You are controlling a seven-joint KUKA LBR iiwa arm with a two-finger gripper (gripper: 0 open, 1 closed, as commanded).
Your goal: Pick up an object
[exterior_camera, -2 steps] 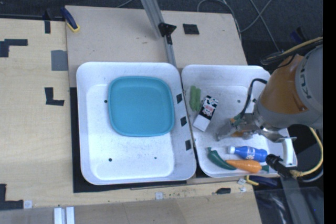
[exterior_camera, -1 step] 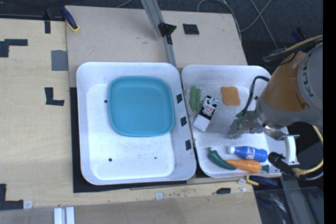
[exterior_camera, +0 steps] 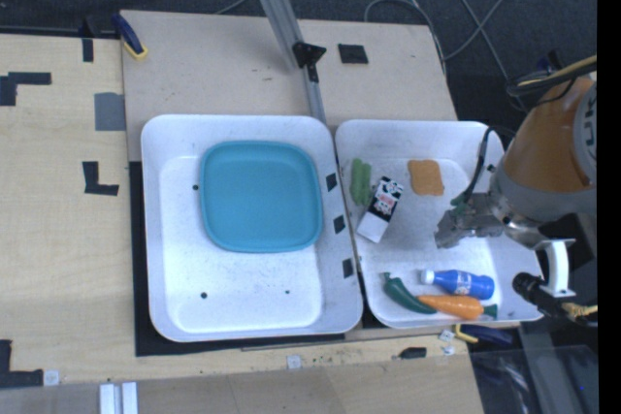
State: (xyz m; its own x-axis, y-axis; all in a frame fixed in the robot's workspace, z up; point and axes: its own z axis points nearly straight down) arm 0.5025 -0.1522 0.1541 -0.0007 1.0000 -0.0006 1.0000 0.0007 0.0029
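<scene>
Carrot [exterior_camera: 453, 305] lengthwise along bin's [exterior_camera: 466, 133] near wall

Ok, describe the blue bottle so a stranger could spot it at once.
Look in the right-hand white bin, the one the gripper is over. Along its near edge lies the small blue bottle on its side, white cap pointing left. It sits just above the orange carrot, the sole blue item there.
</scene>
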